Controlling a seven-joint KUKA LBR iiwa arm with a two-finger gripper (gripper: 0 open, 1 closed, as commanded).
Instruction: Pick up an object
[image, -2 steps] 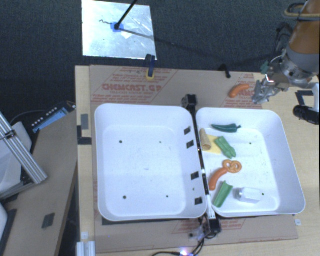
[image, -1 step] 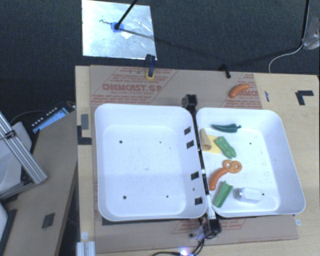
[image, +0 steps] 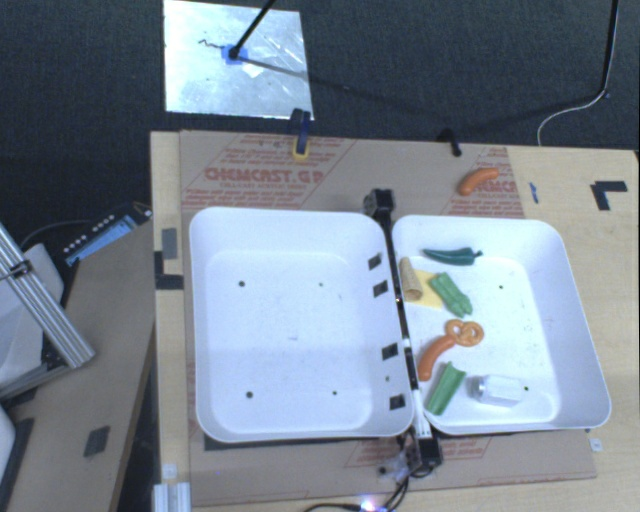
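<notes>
Camera view: one table (image: 560, 170) bearing two white bins side by side, the left bin (image: 290, 320) and the right bin (image: 570, 310). Beyond the table, one shiny sheet (image: 238, 58). Lying in the right bin, all near its left wall: one clear bottle (image: 497, 388), one green cucumber (image: 445, 388), one orange carrot (image: 436, 356), one dark green pepper (image: 452, 256), one green pod (image: 452, 294), one beige roll (image: 410, 278), one orange pretzel (image: 465, 333). Outside the bins, on the table, one orange sausage (image: 478, 181). State of jaws: cannot tell.
</notes>
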